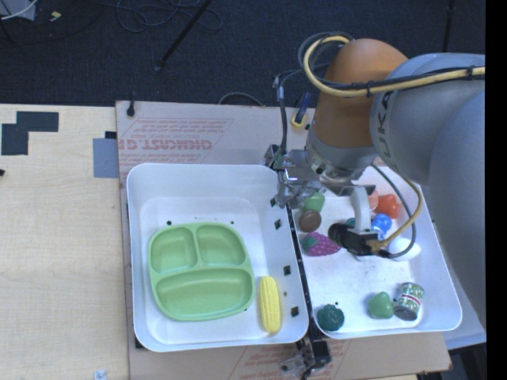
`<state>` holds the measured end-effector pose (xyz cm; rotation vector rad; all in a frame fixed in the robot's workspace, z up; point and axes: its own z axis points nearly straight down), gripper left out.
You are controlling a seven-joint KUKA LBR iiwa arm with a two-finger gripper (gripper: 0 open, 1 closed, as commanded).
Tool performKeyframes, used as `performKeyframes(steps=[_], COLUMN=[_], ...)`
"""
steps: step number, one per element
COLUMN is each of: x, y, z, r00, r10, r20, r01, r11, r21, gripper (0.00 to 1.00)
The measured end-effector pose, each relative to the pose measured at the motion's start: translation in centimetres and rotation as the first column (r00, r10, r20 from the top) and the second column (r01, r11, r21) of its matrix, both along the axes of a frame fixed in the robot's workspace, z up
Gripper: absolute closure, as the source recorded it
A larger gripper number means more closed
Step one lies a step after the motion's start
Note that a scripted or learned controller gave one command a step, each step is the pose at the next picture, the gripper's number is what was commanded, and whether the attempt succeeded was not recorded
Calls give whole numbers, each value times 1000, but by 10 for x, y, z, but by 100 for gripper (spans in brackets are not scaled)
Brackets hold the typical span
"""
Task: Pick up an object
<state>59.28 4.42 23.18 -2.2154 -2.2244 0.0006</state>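
Over the right bin (pixel 444 311), the hand (pixel 305 200) hangs low among the crowded toys, likely lining up a grab; can't tell its state; purple toy (pixel 321 245) lies just beside it, near the divider.

Arm (pixel 372 117) hides right bin's (pixel 444 307) top; gripper unclear.

tray (pixel 198 279) in left bin (pixel 158 184), corn (pixel 269 303) beside

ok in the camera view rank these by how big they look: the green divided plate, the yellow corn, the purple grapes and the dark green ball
Largest to smallest:
1. green divided plate
2. yellow corn
3. purple grapes
4. dark green ball
The last two look close, and the arm hides part of the grapes, so their order is unsure.
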Motion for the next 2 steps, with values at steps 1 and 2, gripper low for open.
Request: performKeyframes(steps=[1,2], x=[24,25], y=[43,45], z=[5,-9], r00=[1000,1000], r10=[-1,1], r20=[1,-3], r01=[1,-1], r11=[1000,1000], r21=[0,-3], gripper=[100,100])
